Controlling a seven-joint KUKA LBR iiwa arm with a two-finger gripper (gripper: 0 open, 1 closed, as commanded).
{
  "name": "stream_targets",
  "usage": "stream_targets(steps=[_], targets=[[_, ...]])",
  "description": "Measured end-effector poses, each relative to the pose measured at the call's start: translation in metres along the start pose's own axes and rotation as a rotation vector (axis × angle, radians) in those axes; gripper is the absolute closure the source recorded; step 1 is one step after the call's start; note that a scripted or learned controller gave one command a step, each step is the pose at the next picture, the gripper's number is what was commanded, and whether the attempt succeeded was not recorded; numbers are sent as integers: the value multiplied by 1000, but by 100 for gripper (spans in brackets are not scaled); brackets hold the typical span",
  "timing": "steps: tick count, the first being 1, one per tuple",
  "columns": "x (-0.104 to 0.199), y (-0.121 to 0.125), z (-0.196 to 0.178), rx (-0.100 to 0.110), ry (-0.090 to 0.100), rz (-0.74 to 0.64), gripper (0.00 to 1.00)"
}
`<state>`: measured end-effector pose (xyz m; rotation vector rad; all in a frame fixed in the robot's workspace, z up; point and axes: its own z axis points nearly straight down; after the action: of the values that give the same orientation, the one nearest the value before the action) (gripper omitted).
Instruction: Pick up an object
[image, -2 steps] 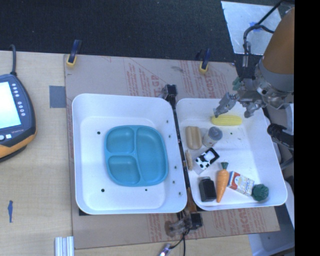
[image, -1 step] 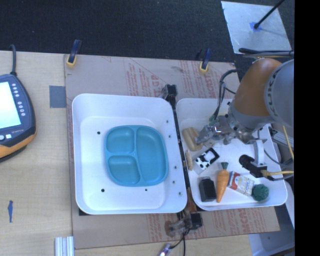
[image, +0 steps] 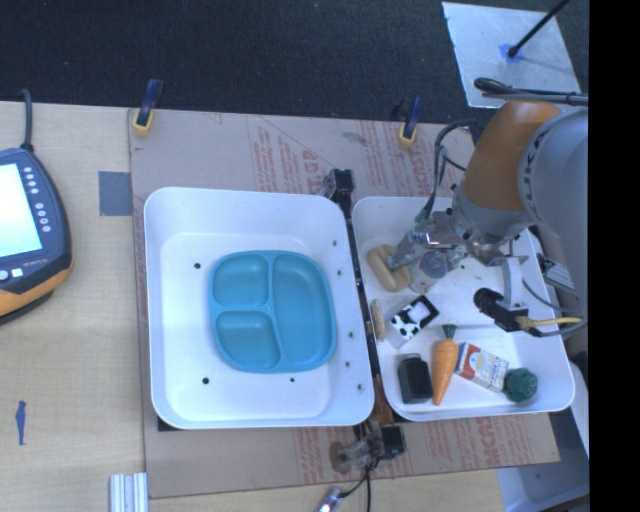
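Note:
My gripper (image: 424, 252) reaches into the upper part of the right bin (image: 560, 398), under the grey arm with its orange band. A tan wooden piece (image: 381, 268) lies just to its left, close to it or touching. Below the gripper lies a black-and-white spotted block (image: 411, 318). Nearer the front of the bin are an orange carrot with a green top (image: 443, 368), a black block (image: 414, 380), a red and white carton (image: 482, 366) and a dark green lump (image: 520, 384). Nothing can be seen held by the gripper.
The left bin (image: 170, 300) holds a blue divided plate (image: 272, 310). A thin wooden stick (image: 377, 320) lies along the right bin's left wall. A handheld pendant (image: 25, 225) rests on the bench at far left. Clamps (image: 146, 108) hold the cardboard at the back.

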<state>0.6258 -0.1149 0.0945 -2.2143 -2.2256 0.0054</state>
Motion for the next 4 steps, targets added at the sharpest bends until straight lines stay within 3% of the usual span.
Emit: stream_targets(steps=[1,2,3,4], targets=[[22,31,2,0,0,-1,0],[17,31,2,-2,0,0,0],[-24,30,-60,-2,1,3,0],[-21,27,3,1,0,0,0]])
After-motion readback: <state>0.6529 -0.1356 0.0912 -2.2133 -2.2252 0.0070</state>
